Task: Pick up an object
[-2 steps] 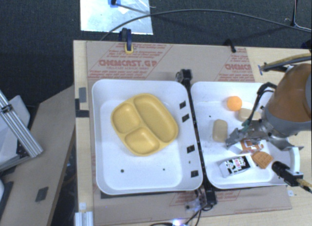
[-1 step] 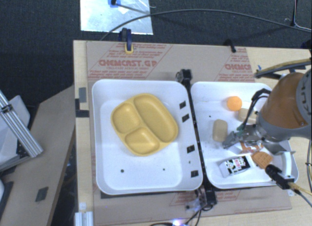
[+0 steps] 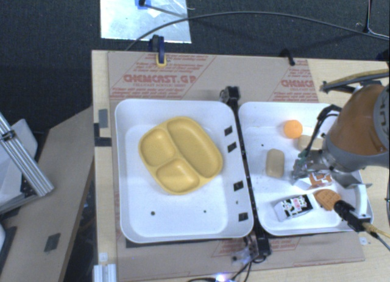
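Note:
The right bin (image 3: pixel 262 122) holds an orange ball (image 3: pixel 293 128), a tan oblong block (image 3: pixel 275 162), a small beige piece (image 3: pixel 304 142), a black-and-white packet (image 3: pixel 294 206), a brown round piece (image 3: pixel 327 199) and a white-and-orange item (image 3: pixel 317 180). My gripper (image 3: pixel 300 171) hangs low over this bin, just right of the tan block and beside the white-and-orange item. The arm's grey and orange body covers the bin's right side.
The left bin (image 3: pixel 131 214) holds a yellow three-compartment tray (image 3: pixel 180 153). A black divider with clips (image 3: pixel 239 165) runs between the bins. A cable arcs over the bench's far side, and a clamp (image 3: pixel 159 49) stands at the back edge.

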`<state>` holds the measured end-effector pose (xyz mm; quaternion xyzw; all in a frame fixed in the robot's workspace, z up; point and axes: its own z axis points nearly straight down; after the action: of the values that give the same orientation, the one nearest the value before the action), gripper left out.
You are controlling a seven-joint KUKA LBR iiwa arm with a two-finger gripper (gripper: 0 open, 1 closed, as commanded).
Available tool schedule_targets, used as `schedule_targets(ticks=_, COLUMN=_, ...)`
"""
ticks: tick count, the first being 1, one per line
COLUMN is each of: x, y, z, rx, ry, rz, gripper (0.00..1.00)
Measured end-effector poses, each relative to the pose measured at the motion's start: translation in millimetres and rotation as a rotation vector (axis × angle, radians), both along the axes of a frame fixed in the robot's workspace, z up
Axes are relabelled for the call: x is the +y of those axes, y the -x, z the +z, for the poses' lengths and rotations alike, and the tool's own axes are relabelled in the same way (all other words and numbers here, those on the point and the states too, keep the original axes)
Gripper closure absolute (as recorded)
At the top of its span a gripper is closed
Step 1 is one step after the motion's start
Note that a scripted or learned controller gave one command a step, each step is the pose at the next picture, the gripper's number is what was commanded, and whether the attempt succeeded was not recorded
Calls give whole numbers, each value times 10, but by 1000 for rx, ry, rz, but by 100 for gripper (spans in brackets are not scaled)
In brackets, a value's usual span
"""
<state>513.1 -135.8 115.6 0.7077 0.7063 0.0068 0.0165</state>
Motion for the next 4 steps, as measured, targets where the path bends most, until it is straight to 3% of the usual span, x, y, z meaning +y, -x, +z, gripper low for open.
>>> schedule_targets(ticks=1, x=61, y=-32, z=453, rx=27, ry=-12, rz=7, gripper=100)
schedule_targets(ticks=2, x=55, y=52, z=978, rx=26, ry=-12, rz=6, gripper=100)
schedule_targets(ticks=3, x=53, y=43, z=978, rx=30, ry=-13, rz=6, gripper=100)
schedule_targets(ticks=4, x=499, y=-2, z=1060, rx=30, ry=-14, rz=11, gripper=100)
